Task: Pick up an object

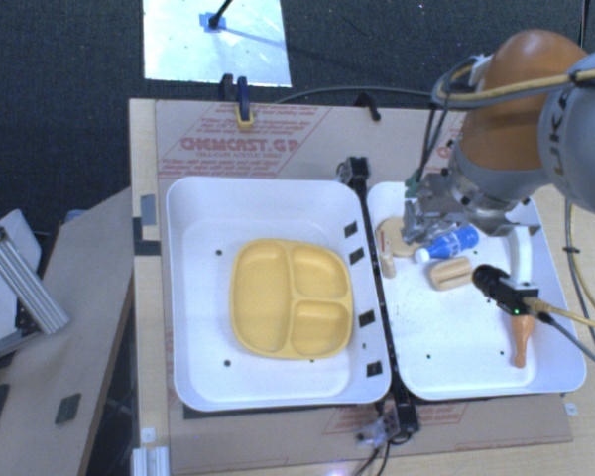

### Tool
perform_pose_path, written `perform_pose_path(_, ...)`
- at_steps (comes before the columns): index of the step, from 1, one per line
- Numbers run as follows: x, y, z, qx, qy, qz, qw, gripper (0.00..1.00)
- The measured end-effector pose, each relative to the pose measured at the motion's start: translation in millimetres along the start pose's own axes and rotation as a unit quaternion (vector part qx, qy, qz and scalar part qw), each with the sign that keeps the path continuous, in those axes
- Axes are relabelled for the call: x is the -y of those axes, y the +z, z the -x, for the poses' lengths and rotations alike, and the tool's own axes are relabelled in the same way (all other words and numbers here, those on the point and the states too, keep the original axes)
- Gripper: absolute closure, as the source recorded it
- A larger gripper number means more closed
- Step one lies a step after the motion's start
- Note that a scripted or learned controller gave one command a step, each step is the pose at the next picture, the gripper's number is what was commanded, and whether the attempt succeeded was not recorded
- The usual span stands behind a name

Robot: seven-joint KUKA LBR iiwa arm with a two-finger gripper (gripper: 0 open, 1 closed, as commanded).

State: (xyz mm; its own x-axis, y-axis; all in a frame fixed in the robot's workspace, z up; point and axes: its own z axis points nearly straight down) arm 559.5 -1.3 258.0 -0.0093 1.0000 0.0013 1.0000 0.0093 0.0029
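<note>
Gripper (421, 224), opening impossible to tell, sits just beside a blue-and-white bottle (448, 243) in the right bin (466, 350); likely light, slippery plastic, best pinched across its middle.

A blue-labelled bottle (454, 242) is lying just beside the gripper (421, 228) on the view's right, with a tan block (449, 273) sitting just below it. A tan wooden piece (387, 238) is blocking the gripper's left against the bins' shared rim (374, 286). Below the gripper, toward the camera, the right bin (446, 355) is lying open, an orange wooden tool (519, 340) sitting well off to the right.
</note>
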Motion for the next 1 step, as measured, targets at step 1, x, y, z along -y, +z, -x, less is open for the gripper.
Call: perform_pose_path(1,-21.7,8.4,-58.3,-0.001,0.0,0.0,1.0,1.0)
